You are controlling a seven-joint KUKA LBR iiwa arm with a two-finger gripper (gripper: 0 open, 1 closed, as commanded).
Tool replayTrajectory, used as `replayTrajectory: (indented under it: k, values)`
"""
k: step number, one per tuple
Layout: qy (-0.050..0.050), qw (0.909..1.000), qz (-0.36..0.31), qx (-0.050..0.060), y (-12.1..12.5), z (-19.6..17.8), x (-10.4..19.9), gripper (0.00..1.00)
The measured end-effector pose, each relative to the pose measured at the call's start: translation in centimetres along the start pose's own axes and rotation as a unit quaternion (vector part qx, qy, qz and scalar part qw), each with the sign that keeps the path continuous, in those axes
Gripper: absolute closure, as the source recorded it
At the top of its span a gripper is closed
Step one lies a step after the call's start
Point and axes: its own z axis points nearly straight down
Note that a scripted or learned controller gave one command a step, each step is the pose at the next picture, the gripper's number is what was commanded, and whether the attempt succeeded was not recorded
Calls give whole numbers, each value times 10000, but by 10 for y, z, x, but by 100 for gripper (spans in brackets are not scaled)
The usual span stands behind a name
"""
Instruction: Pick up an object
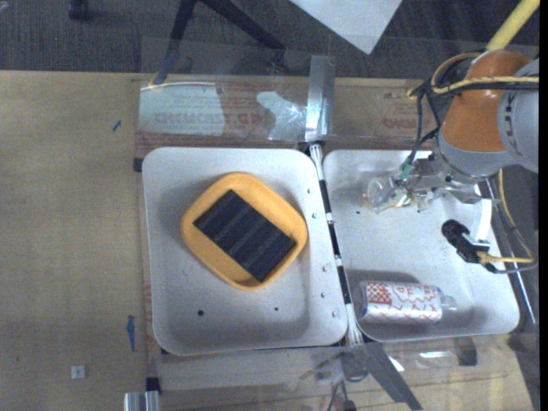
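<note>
A red-and-white patterned tube (pixel 402 301) lies on its side along the near edge of the right bin (pixel 505 315), well apart from the gripper (pixel 396 190), at about six o'clock from it. The gripper hangs low over that bin's far part; its opening cannot be told. An orange-rimmed dark pad (pixel 244 230) sits in the left bin (pixel 171 315).

A: What does your arm (pixel 505 118) look like?
B: You've got a grey body with a rounded orange band (pixel 473 101), yellow and black cables looped across it, and a pale metallic end effector (pixel 402 191).
</note>
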Motion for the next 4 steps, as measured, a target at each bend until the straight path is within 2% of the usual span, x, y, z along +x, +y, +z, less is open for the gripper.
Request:
replayTrajectory:
  k: [1,2,3,4]
  values:
    - [108,9951,939,290,46,9,-15,0]
    - [4,9983,-589,0,-10,47,-82,0]
    - [30,9818,-1887,212,35,47,-41,0]
    - [-10,9802,-1961,283,40,47,-15,0]
